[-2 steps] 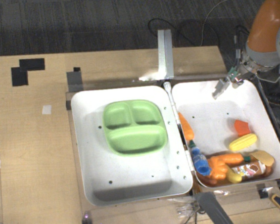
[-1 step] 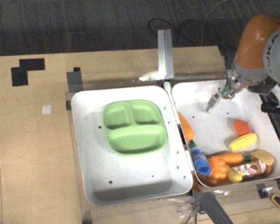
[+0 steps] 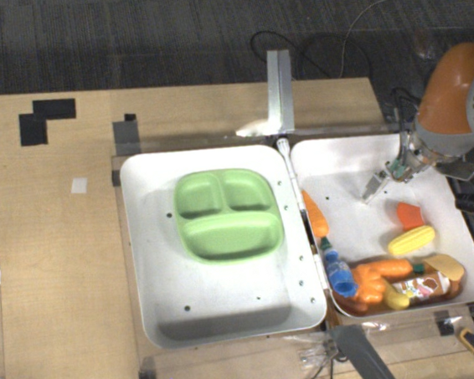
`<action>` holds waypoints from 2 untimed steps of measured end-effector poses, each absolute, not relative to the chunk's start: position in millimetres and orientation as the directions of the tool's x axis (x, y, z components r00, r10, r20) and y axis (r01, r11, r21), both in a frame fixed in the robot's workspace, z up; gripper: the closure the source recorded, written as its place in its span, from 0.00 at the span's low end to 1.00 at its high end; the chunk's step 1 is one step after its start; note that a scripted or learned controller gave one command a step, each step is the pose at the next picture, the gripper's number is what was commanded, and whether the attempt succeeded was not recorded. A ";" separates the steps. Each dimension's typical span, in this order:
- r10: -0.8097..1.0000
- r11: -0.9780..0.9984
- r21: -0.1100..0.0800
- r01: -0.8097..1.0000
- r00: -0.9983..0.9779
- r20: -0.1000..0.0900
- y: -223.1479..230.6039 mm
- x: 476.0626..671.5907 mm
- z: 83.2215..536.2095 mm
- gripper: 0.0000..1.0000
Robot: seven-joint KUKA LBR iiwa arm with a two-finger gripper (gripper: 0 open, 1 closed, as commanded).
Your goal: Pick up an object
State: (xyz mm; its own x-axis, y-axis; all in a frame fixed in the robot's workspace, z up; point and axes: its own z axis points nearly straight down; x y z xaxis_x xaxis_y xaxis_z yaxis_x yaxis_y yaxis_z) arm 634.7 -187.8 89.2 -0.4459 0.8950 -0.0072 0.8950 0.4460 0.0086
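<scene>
My gripper hangs over the upper middle of the right bin, above bare white floor, and nothing shows in it. The nearest things are a small orange-red block and a yellow corn cob, both below and to its right. An orange carrot lies along the bin's left wall. A blue toy, orange pieces and a bottle with a red label crowd the bin's near edge.
The left bin holds a green divided plate. A metal post stands behind the seam between the bins. The arm's orange band rises at the right, beside cables.
</scene>
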 end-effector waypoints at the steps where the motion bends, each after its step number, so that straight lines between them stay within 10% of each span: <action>1: 0.982 0.189 0.013 0.982 -0.189 -0.001 -100.6 627.5 89.5 0.00; 2: 0.976 0.216 0.008 0.976 -0.216 -0.003 -140.9 656.9 151.7 0.00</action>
